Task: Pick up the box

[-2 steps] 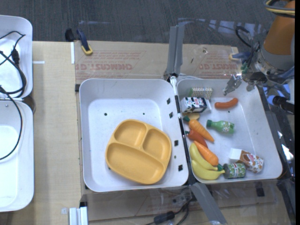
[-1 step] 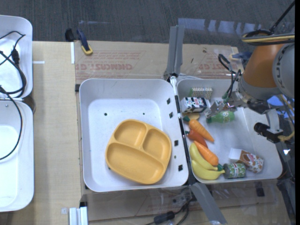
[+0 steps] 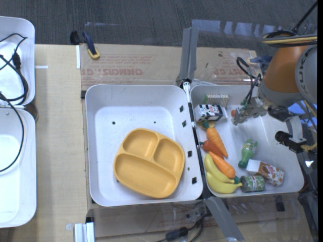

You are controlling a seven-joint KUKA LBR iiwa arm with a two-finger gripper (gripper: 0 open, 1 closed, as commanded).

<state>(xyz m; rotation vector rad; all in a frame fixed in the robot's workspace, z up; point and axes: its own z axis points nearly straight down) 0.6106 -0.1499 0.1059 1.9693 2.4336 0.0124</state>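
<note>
Pincer (image 3: 241,116) hangs low over the far part of the right shallow white bin (image 3: 298,183), at the end of the grey arm with its orange band (image 3: 281,77) coming in from the right. Cannot tell whether it is apart or together; the tip is small and cluttered, with an orange-red spot beside it.

Just left of the pincer, apart from it, lies the small black-and-white printed box (image 3: 209,112), near the bin's far left corner, close to the dividing wall. A pale speckled block (image 3: 217,99) sits just beyond it against the far wall.

Nearer along the left side: two orange carrots (image 3: 218,150), one above the other, then a bunch of yellow bananas (image 3: 218,177) at the near left. A green plastic bottle (image 3: 247,153) stands mid-bin. By the near wall lie a green can on its side (image 3: 253,183) and a red-and-white carton (image 3: 268,172).

Left shallow white bin (image 3: 101,135) carries a yellow divided plastic plate (image 3: 149,162), three compartments, toward its near side.

Wooden tabletop (image 3: 55,135) with brown cardboard (image 3: 131,64) at the far side.
</note>
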